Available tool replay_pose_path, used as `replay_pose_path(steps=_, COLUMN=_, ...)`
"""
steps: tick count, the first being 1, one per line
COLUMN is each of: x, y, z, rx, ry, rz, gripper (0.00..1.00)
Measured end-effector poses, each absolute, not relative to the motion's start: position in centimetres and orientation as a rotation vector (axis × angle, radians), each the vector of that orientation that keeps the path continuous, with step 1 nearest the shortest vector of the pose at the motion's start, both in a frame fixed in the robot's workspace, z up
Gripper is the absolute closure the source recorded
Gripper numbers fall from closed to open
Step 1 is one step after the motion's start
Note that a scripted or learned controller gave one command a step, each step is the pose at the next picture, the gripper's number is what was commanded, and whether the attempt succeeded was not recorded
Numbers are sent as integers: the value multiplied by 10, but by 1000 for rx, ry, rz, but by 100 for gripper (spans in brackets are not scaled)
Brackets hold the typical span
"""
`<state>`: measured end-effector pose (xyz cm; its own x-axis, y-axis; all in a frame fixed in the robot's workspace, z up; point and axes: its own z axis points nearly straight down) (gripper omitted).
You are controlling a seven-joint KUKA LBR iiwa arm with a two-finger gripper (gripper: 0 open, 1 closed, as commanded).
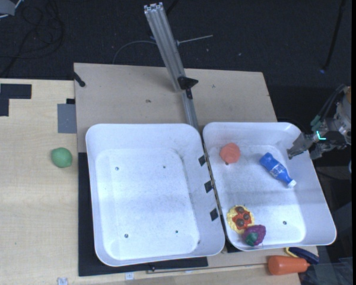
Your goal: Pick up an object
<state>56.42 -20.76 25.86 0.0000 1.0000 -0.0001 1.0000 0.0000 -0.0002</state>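
Dark floor with cables behind, light wood bench (pixel 24 206) in front, two white bins on it side by side. Left bin (pixel 101 138) bare. Right bin (pixel 320 218) holds a blue bottle (pixel 277 170), an orange-red ball (pixel 229 153), a yellow toy with red spots (pixel 240 217) and a purple piece (pixel 254 235) touching it. Green ball (pixel 62 157) sits on the bench left of the bins; an orange thing (pixel 288 264) lies outside the right bin's near edge.

Gripper (pixel 301 149) hangs over the right bin's far-right rim; can't tell if the jaws are spread or pressed together, too small and dark. Nothing visible between them.

Nearest candidate is the bottle: just left of and slightly below the jaws in view, lying flat, long axis diagonal from upper left to lower right, cap end toward lower right. My read: short move left and down, jaws should close across that diagonal, not along it.
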Motion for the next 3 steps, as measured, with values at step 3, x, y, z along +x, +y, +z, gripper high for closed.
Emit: replay_pose_path(steps=3, x=558, y=-196, z=154, rx=-2218, ry=-2218, rz=4, gripper=0)
